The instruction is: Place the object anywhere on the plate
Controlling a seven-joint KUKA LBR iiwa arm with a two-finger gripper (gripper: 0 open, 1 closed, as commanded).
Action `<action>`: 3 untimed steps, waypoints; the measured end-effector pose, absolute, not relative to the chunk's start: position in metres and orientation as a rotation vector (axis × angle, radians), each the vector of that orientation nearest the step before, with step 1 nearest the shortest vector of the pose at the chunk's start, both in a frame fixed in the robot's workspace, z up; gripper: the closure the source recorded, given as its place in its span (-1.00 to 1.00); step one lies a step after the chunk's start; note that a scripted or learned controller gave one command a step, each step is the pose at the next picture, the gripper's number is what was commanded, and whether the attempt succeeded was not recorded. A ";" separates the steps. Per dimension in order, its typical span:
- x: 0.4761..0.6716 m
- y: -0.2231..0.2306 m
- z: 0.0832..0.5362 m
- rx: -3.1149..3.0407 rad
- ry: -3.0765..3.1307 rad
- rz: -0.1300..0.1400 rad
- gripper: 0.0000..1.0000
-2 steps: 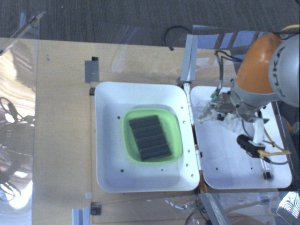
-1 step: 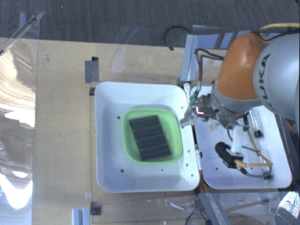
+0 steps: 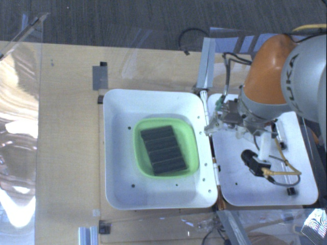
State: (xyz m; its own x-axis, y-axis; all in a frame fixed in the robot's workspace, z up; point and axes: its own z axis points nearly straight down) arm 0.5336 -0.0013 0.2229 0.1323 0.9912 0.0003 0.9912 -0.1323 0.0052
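Already down on its target, by the look of it: dark ribbed block (image 3: pixel 163 150) lying flat, ribs up, well inside the green plate (image 3: pixel 138 142), turned slightly against the plate's edges, with no corner over the rim. Reads as a finished placement rather than one in progress, given a task asking only for "anywhere on the plate". Low and broad, so judged unlikely to tip or slide without a push. Moving outward: plate set near the middle of the left bin (image 3: pixel 115 152), apart from the walls on every side, presumably to leave an easy approach from above. Next to that, across the divide and over the right bin (image 3: pixel 301 193), the arm (image 3: pixel 273 65), with its wrist near the inner wall between the two bins and well apart from the block. Cannot tell the state of the jaws, spread or pressed together, tucked as they are beneath the wrist hardware. Probably held over there to keep out of the plate's way, though only a guess from the pose. Beyond both bins, pale worktop (image 3: pixel 66 137) all round.
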 end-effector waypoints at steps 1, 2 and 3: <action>0.531 -0.035 0.237 2.431 1.981 0.008 -1.00; 0.492 -0.076 0.291 2.499 1.893 0.009 -1.00; 0.502 -0.161 0.331 2.525 1.854 0.008 -1.00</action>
